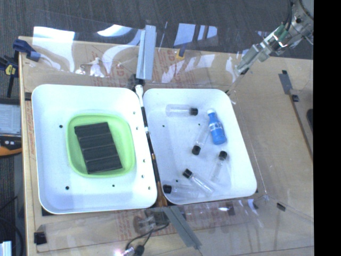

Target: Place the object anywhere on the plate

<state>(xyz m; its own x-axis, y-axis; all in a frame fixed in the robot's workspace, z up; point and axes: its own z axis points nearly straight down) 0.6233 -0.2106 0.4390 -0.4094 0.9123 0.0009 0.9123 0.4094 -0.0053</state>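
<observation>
Looking down at a slant from the one camera: a brown bench [287, 196] under a glossy clear sheet, with two shallow white bins on it side by side, nearly touching along their inner edges.

Left bin [48, 180]: holds a green plate [72, 137] with rounded corners, set slightly left of the bin's middle. On that plate, a black ridged slab [97, 147], lying flat and turned a little askew, well within the rim.

Right bin [176, 143]: carries a blue bottle [216, 129] with a white cap, lying on its side near the far right part. Around it, five clear vials with black caps, all lying down:
- one [178, 111] near the far edge, left of the bottle;
- one [200, 141] just beside the bottle's near left side;
- one [218, 165] nearer the camera, right of middle;
- one [196, 180] slanted close to the near edge;
- one [178, 190] along the near edge itself.

Upper right: grey arm [295, 15] reaching in from the right edge, slanting down and to the left. At its end, the claw [242, 67], hanging over bare bench just past the right bin's far right corner, apart from every item in either bin. Spread or pressed together: cannot tell at this size.

Far side, between the bins: an upright grey metal bar [145, 52]. Far left edge: a blue clamp [24, 47].
</observation>
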